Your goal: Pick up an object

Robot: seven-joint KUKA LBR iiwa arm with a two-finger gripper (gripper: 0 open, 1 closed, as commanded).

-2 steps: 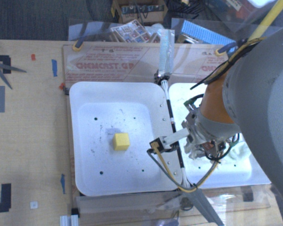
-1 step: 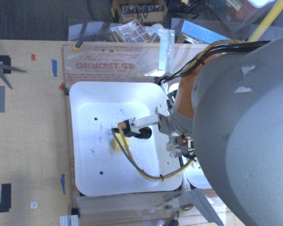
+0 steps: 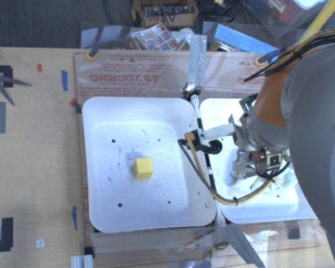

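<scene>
Yellow cube (image 3: 143,168) sits flat, no long axis, edges slightly skewed to bin walls.
My gripper (image 3: 241,172) points down in the right bin (image 3: 279,208), cube well off to its left; finger state: can't tell.

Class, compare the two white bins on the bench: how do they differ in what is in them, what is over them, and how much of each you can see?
The left bin holds a small yellow block near its middle; no such block shows in the right bin. The left bin shows whole; the arm and gripper cover much of the right bin. The left bin's floor has dark specks; the right bin's visible part looks bright. Both are shallow, white and round-cornered.
</scene>
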